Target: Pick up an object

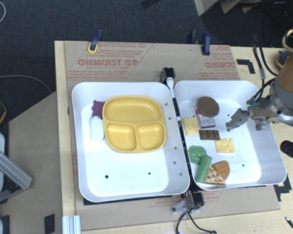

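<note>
You have two white bins side by side on the bench: the left bin (88, 179) and the right bin (263, 169). In the left bin sits one yellow three-compartment plate (134, 122), filling the far half, with one purple item (97, 108) and one white item (96, 128) tucked just beside the plate's left edge, near the bin's left wall. The right bin carries the toy food, all along its left half: one brown round patty (207, 106) toward the far edge, one small packet (205, 121) touching it on the near side, one pale yellow square (190, 126) against the left wall, one chocolate bar piece (209, 134) just beside that square, and one second yellow cheese square (225, 146) a little nearer the middle. In the near-left corner you see one green piece (200, 160) lying next to one waffle-like piece (217, 172). The gripper (244, 118) hangs over the right half of the right bin, its fingers spread apart with nothing between them, well clear of the cheese squares and the patty.
</note>
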Available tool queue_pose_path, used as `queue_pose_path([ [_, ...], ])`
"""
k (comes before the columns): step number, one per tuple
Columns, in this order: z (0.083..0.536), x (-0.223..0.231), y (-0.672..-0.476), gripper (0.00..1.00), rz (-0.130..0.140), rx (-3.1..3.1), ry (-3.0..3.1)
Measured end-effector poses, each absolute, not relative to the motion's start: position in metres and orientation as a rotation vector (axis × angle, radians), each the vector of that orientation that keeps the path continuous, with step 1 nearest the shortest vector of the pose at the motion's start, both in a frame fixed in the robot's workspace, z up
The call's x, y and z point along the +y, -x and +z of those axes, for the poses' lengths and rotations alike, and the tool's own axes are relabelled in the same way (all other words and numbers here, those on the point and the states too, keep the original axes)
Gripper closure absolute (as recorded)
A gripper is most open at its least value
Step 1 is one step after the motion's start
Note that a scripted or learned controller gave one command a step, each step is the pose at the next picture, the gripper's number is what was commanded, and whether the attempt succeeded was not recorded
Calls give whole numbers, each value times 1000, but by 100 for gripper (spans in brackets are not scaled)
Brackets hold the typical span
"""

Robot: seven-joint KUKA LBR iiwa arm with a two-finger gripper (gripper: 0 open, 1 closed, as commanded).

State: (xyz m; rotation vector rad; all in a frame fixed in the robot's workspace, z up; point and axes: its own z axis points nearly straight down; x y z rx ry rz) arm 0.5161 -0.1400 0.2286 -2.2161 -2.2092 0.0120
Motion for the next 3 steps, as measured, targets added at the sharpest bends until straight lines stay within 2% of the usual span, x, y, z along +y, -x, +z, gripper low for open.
queue_pose_path([
  [1,235,-140,-519,0,1,-2220,2220],
  [2,188,-145,-525,0,5,-2216,2218],
  [3,144,-143,-519,0,5,-2215,2217],
])
